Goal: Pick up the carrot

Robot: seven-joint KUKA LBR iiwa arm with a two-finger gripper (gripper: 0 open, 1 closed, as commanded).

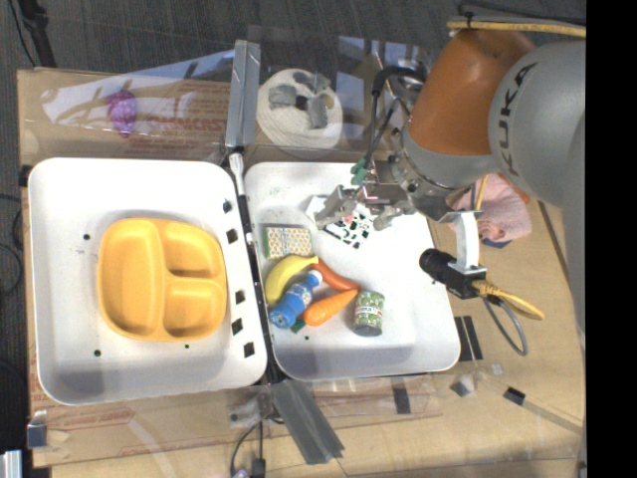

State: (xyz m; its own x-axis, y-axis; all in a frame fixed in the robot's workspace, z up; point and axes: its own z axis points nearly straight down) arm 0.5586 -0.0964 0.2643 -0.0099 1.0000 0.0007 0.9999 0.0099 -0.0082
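Observation:
The carrot (327, 310) is orange and lies in the right bin (418, 317), near the front. It sits between a blue bottle (296, 301) and a small green can (368, 312). A second thin orange piece (336, 276) lies just behind it. My gripper (350, 207) hangs over the back half of the right bin, above a black-and-white spotted object (350, 230). It is well behind the carrot and apart from it. I see nothing held in it.
A yellow banana (285, 272) and a patterned card (287, 240) lie left of the carrot. The left bin (60, 347) holds a yellow divided tray (164, 277). A white roll (299, 108) sits behind the bins. A pink cloth (503, 217) lies to the right.

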